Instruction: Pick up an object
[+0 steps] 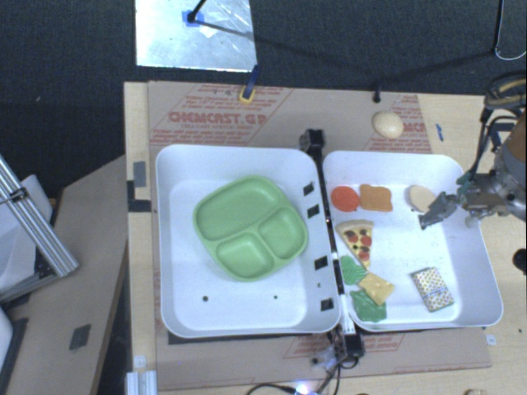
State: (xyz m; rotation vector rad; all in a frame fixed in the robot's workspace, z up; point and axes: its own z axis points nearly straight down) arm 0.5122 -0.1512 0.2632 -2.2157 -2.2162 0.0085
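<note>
From the overhead camera view, the two white bins sat side by side on the bench. The left bin [177, 303] carried only a green divided plate [251, 227], lying near its middle. The right bin [478, 299] held the loose pieces, so any pick would most likely come from there. Along its inner wall ran a loose column: a red round slice [345, 197] and an orange toast piece [375, 197] toward the far edge, a pizza wedge [357, 242] below them, then green leaf pieces [362, 290] under a yellow cheese square [377, 287] by the near corner. The wedge's long axis ran roughly along that wall, its tip aimed at the near edge. A patterned cracker [433, 289] lay tilted toward the near outer corner, and a pale round piece [421, 197] sat by the far edge. The gripper [435, 210] reached in over the outer rim, just beside that pale piece, probably the intended target; how its jaws stood could not be told, and nothing was visibly held. A beige ball [388, 123] rested outside, beyond the far rim.
</note>
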